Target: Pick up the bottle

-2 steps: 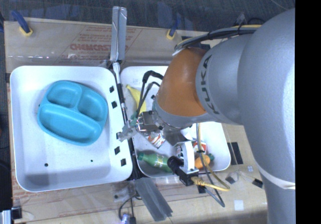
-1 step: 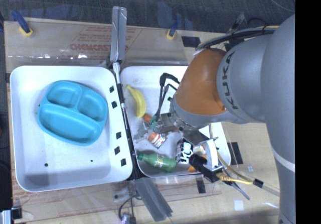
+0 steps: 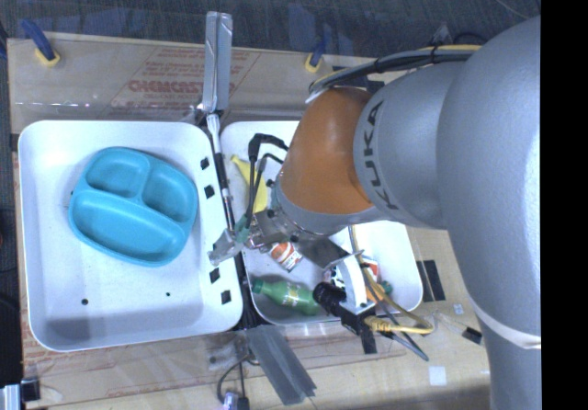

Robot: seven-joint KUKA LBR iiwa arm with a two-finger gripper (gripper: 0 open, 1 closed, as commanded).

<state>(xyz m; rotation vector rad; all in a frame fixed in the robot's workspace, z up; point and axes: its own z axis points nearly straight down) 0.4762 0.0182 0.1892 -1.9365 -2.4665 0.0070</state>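
A green bottle (image 3: 283,296) lies on its side near the front wall of the right bin (image 3: 412,290). My gripper (image 3: 235,243) hangs low over the left wall of that bin, by the divider between the two bins. It is up and to the left of the bottle and apart from it. The arm's orange band and grey body hide most of the right bin.
A blue divided plate (image 3: 134,206) rests in the left bin (image 3: 46,307). In the right bin, a small red and white item (image 3: 288,257) lies just above the bottle, a yellow item (image 3: 243,169) sits at the back left, and orange-handled tools (image 3: 397,325) lie at the front right.
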